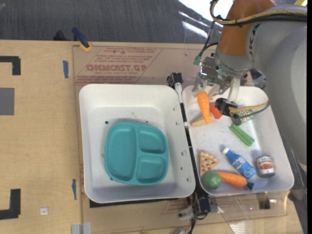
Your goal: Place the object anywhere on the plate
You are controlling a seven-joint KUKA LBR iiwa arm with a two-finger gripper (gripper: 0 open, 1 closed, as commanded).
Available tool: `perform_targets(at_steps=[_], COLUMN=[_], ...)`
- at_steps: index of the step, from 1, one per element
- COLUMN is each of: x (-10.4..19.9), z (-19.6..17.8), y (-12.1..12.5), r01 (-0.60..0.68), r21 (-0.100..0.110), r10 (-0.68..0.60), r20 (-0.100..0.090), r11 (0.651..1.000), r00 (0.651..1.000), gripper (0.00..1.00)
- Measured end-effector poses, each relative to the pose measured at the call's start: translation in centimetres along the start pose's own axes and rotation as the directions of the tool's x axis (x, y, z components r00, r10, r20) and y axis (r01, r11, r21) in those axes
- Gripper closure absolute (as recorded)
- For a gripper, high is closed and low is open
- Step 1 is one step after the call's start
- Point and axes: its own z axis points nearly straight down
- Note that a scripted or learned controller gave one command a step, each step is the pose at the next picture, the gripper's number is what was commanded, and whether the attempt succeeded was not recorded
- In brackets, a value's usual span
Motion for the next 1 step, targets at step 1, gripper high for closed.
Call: perform_targets(at_steps=[1], x=[4.13], z=[0.18], y=[-11.24], r01=[-0.064], r21=[0.004], r10=[0.064], r20=[-0.004], r11=[0.998], r00=[0.998], gripper=[1.0])
